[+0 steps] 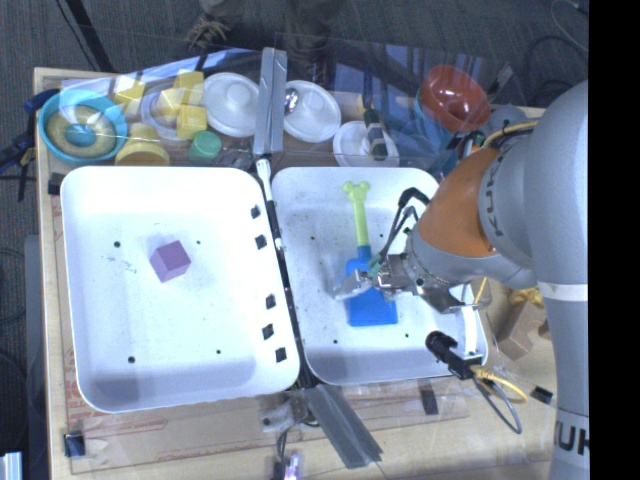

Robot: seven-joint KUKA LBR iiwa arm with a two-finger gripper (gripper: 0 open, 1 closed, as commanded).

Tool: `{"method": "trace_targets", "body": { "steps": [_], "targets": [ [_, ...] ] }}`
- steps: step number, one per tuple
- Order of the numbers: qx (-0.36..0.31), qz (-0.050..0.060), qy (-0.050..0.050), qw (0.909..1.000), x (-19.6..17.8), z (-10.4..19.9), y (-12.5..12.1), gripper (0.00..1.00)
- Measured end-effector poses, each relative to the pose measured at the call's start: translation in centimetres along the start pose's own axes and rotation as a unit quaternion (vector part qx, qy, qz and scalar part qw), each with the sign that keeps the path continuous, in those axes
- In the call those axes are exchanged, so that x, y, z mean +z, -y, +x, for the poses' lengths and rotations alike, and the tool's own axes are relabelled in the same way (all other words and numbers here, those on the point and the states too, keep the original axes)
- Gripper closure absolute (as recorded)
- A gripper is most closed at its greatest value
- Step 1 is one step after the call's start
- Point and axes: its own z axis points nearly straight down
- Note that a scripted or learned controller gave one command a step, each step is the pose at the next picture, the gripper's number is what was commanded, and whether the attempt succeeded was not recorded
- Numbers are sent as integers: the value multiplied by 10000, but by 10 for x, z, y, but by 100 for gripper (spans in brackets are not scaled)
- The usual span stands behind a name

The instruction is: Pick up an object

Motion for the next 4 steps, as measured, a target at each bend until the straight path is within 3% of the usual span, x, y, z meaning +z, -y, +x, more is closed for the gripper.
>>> {"method": "trace_targets", "body": {
  "steps": [1, 2, 3, 4],
  "targets": [
    [-27, -8, 1, 10000, -10, 1, -1, 100],
    [-27, -7, 1, 10000, -10, 1, -1, 0],
    [366, -2, -14, 9993, 0, -16, 15, 0],
    [337, -10, -18, 9994, -10, -16, 13, 100]
  ]
}}
